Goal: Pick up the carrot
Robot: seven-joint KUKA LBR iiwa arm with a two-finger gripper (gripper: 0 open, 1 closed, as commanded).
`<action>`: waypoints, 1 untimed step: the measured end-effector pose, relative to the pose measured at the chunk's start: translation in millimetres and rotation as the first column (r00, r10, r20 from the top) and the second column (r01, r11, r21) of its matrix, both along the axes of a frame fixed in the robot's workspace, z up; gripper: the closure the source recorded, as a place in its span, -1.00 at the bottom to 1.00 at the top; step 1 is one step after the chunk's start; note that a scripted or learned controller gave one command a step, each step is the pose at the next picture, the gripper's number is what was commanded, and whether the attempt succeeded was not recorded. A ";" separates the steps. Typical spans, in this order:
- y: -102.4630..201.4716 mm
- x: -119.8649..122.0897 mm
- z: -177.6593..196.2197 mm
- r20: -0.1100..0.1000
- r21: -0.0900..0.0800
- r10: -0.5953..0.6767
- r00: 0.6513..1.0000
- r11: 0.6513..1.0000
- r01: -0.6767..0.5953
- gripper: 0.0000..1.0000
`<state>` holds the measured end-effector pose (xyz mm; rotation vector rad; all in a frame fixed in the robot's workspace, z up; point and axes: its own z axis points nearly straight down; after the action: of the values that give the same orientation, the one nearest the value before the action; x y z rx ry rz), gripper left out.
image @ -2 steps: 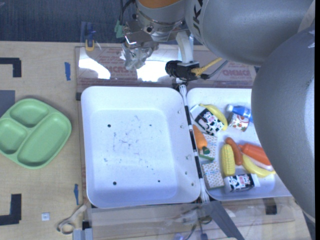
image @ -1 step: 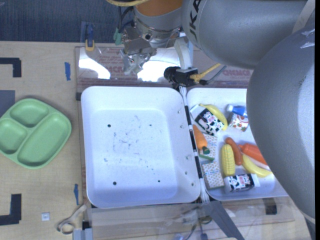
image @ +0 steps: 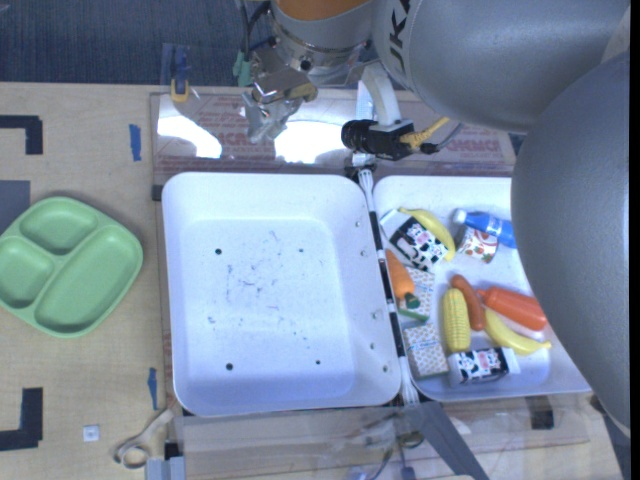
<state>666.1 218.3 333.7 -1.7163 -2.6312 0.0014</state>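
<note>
Arm: grey KUKA arm point(image: 560, 78) looms closest to the lens, filling the upper right and covering part of the right bin.
Pincer: pincer point(image: 268, 108) hangs above the far edge of the left bin point(image: 200, 208); whether it is spread or closed I cannot tell, and nothing is seen in it.
Carrot: carrot point(image: 400, 280) lies in the right bin point(image: 560, 378), hard against the wall shared with the left bin, well apart from the pincer.
Neighbours: cow-print carton point(image: 418, 243) just beyond it, corn cob point(image: 455, 320) just beside it.
Handling: probably a light, stiff toy with a smooth, slippery skin; likely rolls if nudged.
Where to grip: across the thick middle, fingers straddling its short width; the bin wall leaves little room on one side.
Surface: pale wooden desk point(image: 90, 118) bearing both bins and a green divided plate point(image: 70, 265) at the left.
Room: dark blue floor point(image: 90, 23) beyond the desk.
</note>
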 end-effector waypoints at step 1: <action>1.3 0.5 8.1 -0.001 0.000 0.001 1.000 1.000 -0.001 1.00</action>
<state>666.6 219.6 341.8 -1.7146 -2.6319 0.0020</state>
